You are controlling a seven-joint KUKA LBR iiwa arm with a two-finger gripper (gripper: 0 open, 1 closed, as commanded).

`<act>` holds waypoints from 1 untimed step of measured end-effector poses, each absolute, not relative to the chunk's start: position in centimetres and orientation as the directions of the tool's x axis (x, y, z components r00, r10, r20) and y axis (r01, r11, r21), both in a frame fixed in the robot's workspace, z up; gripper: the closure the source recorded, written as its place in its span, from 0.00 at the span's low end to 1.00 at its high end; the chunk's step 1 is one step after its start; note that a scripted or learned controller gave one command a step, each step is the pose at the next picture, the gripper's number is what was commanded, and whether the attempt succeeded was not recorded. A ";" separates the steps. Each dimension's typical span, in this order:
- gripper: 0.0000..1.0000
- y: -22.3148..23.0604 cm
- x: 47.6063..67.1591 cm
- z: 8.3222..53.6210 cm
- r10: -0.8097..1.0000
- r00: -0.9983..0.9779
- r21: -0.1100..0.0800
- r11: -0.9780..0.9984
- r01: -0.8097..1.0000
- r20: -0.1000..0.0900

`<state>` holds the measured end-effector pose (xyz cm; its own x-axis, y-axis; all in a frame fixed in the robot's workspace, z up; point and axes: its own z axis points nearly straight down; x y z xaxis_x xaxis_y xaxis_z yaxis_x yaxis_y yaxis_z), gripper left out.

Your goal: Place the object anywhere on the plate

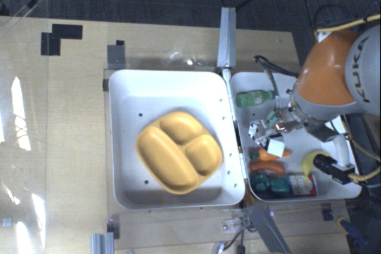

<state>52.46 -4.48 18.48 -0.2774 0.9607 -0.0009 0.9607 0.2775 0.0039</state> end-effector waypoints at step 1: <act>1.00 -7.7 52.1 18.5 0.964 -0.265 0.005 0.265 0.964 -0.002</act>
